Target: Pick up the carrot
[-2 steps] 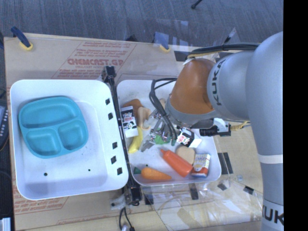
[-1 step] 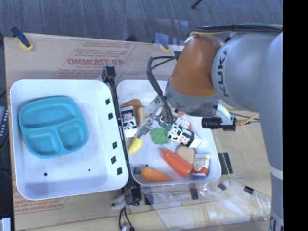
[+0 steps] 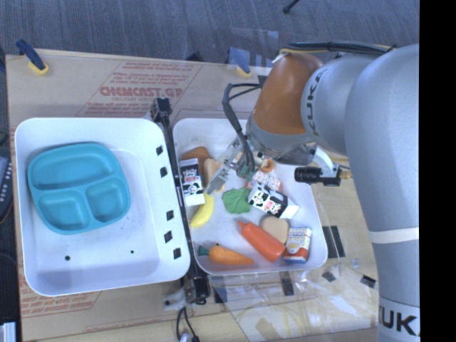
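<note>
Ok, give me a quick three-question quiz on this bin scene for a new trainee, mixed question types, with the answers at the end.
1. True or false: the carrot lies in the same bin as the blue tray.
2. Multiple choice: the gripper is nearest to A) the near edge of the right bin, B) the upper middle of the right bin, C) the left bin.
3. Fill in: the yellow item by the right bin's left wall is a ____.

Key: 1 false, the carrot lies by the right bin's near edge; 2 B; 3 banana.
</note>
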You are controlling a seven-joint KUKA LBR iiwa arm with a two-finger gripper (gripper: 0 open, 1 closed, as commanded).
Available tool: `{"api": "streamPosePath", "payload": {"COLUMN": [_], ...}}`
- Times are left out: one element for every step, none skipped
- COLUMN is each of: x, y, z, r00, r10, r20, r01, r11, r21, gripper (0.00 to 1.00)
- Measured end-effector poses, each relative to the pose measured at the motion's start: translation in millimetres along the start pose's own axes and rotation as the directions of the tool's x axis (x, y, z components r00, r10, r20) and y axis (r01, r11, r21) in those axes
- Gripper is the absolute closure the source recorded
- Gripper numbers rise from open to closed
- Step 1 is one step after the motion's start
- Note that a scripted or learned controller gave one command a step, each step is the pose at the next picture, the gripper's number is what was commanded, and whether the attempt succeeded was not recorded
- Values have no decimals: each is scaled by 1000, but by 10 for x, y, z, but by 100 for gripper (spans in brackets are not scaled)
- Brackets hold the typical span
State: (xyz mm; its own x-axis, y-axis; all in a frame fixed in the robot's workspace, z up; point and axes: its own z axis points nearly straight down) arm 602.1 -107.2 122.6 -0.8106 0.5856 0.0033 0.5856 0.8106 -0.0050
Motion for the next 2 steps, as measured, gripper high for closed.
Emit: {"api": "streamPosePath", "payload": {"x": [177, -55], "y": [-119, 175], "z": [164, -156], "r00": [991, 996], "r10": [-126, -93], "r20": [49, 13], "r01": [126, 93], "r11": [992, 996], "r21": [2, 1], "gripper": [0, 0]}}
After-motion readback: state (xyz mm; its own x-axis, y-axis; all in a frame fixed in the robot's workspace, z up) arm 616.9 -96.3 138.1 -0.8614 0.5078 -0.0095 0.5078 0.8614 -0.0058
